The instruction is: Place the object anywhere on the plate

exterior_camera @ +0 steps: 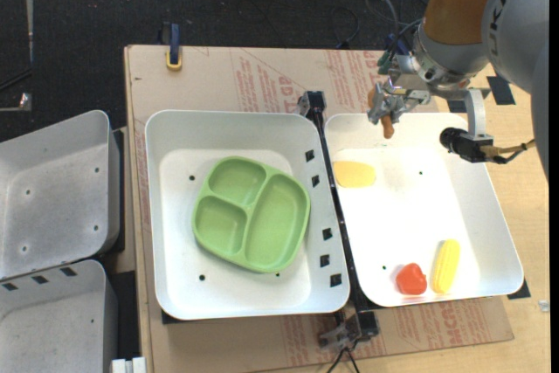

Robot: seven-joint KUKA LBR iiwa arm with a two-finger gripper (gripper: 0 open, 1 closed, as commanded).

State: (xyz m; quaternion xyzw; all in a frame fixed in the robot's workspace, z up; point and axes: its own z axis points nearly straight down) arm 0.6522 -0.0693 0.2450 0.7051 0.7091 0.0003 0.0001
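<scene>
The claw [387, 120] hung over the upper left corner of the right bin [472, 188], high in the right half of the frame. Whether it was apart or together could not be told; something small and orange-brown showed at its tip, too small to name, and nothing could be seen held there.

Which item was the task's thing was not marked. Nearest was the pale yellow piece [354, 175], flat on the right bin's floor, just below and a little left of the claw, long axis running left-right across the frame. Two more lay well apart from the claw at the bin's lower right: a red piece [411, 279] and, just beside it to the right, a yellow corn [445, 265] with its long axis near up-down, tilted slightly.

The plate [251, 212], green with three compartments, sat in the middle of the left bin [166, 214], bare. From the claw it lay down and to the left, across the divider between bins. So the likely move: short drop to the pale piece, then carry left.

Writing: red print on the cardboard over the tabletop [262, 74], upside down and partly hidden, unreadable. No brands readable elsewhere.
</scene>
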